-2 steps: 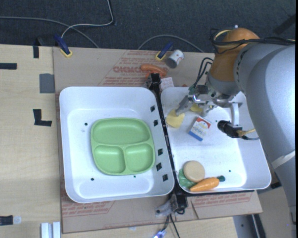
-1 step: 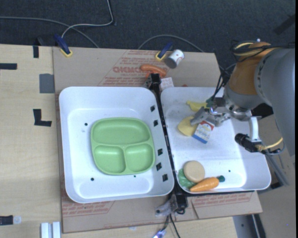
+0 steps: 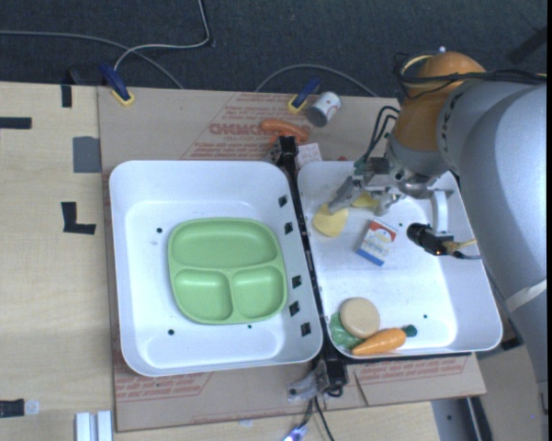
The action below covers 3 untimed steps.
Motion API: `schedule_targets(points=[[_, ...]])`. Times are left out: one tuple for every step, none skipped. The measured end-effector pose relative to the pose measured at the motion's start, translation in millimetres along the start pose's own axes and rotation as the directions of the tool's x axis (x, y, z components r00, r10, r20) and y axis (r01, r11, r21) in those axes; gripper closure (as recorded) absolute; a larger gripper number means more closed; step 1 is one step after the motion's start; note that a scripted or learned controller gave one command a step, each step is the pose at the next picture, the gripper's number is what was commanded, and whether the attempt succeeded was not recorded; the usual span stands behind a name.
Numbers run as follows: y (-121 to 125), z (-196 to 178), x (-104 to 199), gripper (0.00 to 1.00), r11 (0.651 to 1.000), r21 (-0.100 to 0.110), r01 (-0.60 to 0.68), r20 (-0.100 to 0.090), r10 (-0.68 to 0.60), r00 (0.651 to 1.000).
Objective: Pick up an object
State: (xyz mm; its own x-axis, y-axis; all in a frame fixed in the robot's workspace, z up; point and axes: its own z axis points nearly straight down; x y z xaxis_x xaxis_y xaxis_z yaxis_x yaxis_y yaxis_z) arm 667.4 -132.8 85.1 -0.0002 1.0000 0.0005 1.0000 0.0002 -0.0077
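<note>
Here the claw [image 3: 349, 194] hangs low in the right bin [image 3: 459, 324], fingers spread and holding nothing, just above a pale yellow piece [image 3: 330, 221]. A small carton [image 3: 376, 243] lies near, a toy carrot [image 3: 380, 341] farther off.

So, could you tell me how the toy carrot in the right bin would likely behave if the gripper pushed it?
The carrot is tapered and rounded, so it would probably roll or pivot. It looks small, likely light. It lies against the round biscuit-like piece, which might shift too.
</note>
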Motion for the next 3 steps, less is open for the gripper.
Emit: schedule_targets(points=[[-37.6, -2.2, -49.3, 0.00, 1.000, -0.012, 0.000, 0.003, 0.000, 1.000], [-0.8, -7.9, 17.4, 0.00, 1.000, 0.001, 0.001, -0.001, -0.001, 1.000], [-51.5, -0.9, 11.3, 0.00, 1.000, -0.010, 0.001, 0.002, -0.001, 1.000]])
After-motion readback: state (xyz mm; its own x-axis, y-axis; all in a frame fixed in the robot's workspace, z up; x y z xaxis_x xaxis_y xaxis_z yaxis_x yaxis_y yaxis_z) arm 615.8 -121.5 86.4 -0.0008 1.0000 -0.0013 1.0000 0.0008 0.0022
